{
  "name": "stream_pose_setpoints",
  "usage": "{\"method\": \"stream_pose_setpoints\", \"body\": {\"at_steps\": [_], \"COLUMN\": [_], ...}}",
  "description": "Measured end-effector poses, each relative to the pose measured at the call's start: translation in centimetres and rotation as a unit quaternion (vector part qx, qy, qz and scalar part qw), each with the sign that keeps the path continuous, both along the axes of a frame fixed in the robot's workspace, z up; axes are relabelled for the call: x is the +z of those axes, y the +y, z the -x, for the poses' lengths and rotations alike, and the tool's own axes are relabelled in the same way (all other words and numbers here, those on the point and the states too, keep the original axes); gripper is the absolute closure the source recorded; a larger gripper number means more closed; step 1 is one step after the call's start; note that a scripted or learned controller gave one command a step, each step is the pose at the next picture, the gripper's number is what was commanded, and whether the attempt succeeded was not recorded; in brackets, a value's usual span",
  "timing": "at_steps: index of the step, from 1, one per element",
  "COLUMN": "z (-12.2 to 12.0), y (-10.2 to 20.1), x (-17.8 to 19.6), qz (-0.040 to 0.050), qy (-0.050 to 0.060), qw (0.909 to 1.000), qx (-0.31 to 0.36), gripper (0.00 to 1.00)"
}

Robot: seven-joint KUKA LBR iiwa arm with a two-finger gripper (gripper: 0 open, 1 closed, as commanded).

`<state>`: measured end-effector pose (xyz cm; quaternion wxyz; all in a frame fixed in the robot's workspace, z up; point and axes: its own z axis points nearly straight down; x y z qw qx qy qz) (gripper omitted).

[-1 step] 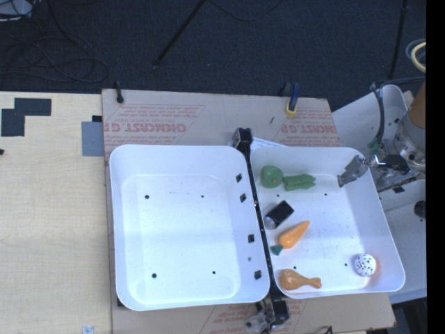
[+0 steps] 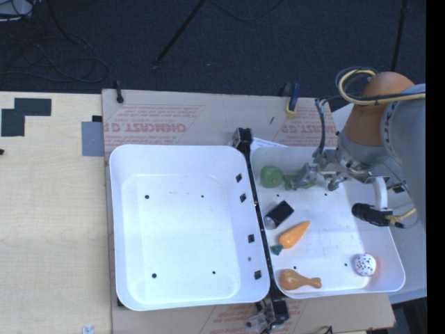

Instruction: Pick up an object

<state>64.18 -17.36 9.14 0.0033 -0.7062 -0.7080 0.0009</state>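
The right bin (image 2: 389, 284) holds several small objects. A green rounded object (image 2: 270, 177) lies near its far left corner. A black block (image 2: 279, 213) sits below that, with an orange carrot (image 2: 293, 234) just beneath it. An orange gourd-shaped toy (image 2: 300, 279) rests at the near edge, and a white dotted ball (image 2: 364, 264) lies at the near right. My gripper (image 2: 303, 179) hangs low over the far part of this bin, right beside the green object on its right side. Nothing is visibly held.
The left bin (image 2: 125, 186) stands next to the right one, with a black divider rail (image 2: 254, 214) between them. Both rest on a cardboard sheet (image 2: 174, 120). The arm (image 2: 382, 127) comes in from the right, and a yellow clamp (image 2: 290, 103) sits at the back.
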Motion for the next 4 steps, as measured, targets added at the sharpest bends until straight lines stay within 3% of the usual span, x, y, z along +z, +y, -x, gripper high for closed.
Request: {"method": "stream_pose_setpoints", "body": {"at_steps": [2, 3, 4], "z": [-0.1, -0.1, -0.4], "y": [9.0, 9.0, 17.8], "x": [-0.4, 0.6, 10.3], "qz": [0.0021, 0.0012, 0.0003], "qy": [0.001, 0.000, -0.006], "qw": [1.0000, 1.0000, 1.0000], "qx": [-0.002, -0.001, 0.003], "gripper": [0.00, 1.00, 1.00]}}
